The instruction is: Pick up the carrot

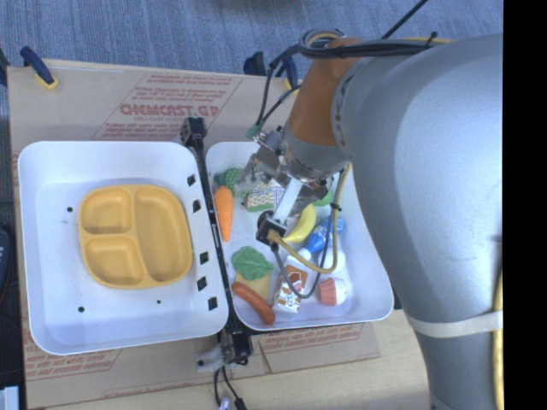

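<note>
Evidently the carrot [223, 213] lay just beside the end effector [264, 174], toward the yellow tray [137, 233], lengthwise along the cluttered bin's [377, 290] inner wall; whether that end effector was open or closed I couldn't tell.

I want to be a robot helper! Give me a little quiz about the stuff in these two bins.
1. True or false: the carrot lies in the same bin as the yellow divided plate.
2. Which of these lies nearest the carrot? A) the green leaf B) the sausage C) the banana
3. Fill in the gap: the yellow divided plate has ___ compartments.

Key
1. False. The carrot is in the right-hand bin, close to the wall it shares with the plate's bin.
2. A
3. three
</note>
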